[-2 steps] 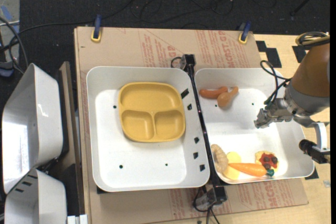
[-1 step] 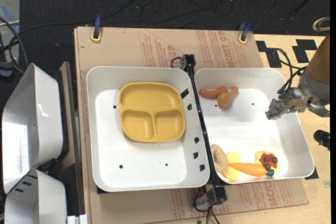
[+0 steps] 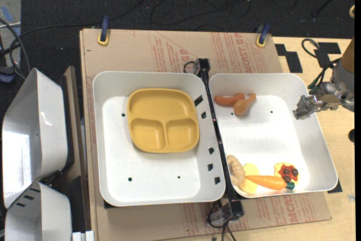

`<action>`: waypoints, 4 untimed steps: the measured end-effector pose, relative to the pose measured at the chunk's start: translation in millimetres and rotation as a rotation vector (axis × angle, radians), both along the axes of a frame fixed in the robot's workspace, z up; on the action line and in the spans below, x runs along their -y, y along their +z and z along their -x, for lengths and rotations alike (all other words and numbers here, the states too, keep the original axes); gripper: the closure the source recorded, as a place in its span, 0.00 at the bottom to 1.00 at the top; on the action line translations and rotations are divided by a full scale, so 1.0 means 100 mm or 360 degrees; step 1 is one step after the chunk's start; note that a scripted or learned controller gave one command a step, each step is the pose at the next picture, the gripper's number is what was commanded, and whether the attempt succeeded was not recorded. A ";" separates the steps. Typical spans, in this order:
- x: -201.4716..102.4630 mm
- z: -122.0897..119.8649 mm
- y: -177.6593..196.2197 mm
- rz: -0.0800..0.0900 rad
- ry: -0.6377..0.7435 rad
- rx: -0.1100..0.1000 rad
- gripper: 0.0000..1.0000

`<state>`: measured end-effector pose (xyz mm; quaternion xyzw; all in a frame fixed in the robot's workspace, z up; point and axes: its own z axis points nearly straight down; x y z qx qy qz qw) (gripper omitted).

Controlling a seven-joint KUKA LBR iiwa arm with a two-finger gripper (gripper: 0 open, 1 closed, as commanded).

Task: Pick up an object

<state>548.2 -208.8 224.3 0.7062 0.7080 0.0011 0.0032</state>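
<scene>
We see the left bin (image 3: 110,138) holding a yellow divided plate (image 3: 163,120), which lies toward its upper middle. In the right bin (image 3: 316,144), a sausage (image 3: 228,99) and a brown drumstick-like piece (image 3: 243,104) lie touching at about eleven o'clock. At six o'clock, along the near wall, sit a pale pastry piece (image 3: 236,169), a carrot (image 3: 266,182) on a yellow slice (image 3: 251,169), and a small red and yellow toy (image 3: 287,171). At three o'clock the gripper (image 3: 302,109) hangs over the bin's right rim, grasping nothing; whether its jaws are released or clenched we cannot tell.
</scene>
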 end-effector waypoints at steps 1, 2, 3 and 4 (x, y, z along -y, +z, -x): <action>0.00 -0.01 0.43 0.0000 0.0001 0.0000 1.00; -0.48 -0.05 0.43 -0.0007 0.0008 -0.0010 1.00; -1.01 0.10 0.34 -0.0008 0.0008 -0.0012 1.00; -1.55 0.04 0.30 -0.0008 0.0009 -0.0010 1.00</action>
